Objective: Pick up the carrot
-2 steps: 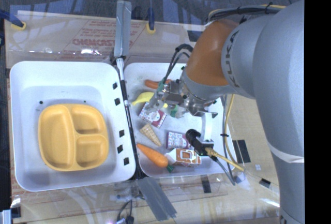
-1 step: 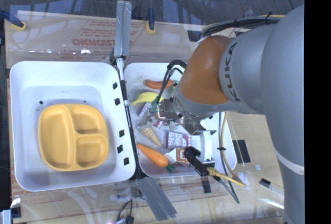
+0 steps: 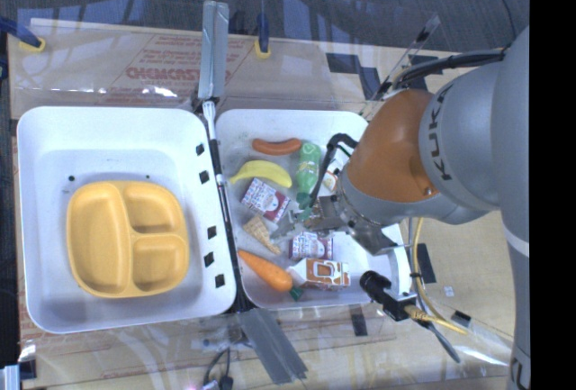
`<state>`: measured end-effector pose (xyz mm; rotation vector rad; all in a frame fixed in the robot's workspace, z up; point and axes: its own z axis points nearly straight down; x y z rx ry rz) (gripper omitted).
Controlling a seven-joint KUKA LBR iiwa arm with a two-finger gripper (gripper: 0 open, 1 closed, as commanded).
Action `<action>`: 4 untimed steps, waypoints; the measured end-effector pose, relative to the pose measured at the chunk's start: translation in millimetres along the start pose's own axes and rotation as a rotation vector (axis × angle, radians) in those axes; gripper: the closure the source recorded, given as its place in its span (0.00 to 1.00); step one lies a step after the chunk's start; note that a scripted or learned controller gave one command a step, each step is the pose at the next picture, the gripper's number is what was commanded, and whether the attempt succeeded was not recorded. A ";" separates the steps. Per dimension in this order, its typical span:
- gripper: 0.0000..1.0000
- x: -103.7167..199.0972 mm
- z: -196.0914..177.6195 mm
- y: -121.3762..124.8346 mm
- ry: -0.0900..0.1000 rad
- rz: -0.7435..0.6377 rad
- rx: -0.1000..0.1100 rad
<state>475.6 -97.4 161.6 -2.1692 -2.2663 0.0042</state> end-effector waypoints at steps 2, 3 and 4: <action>0.00 4.8 34.2 -0.1 0.000 0.077 0.001; 0.00 1.4 64.9 3.3 -0.002 -0.138 -0.010; 0.00 -6.6 63.7 46.8 -0.006 -0.302 -0.014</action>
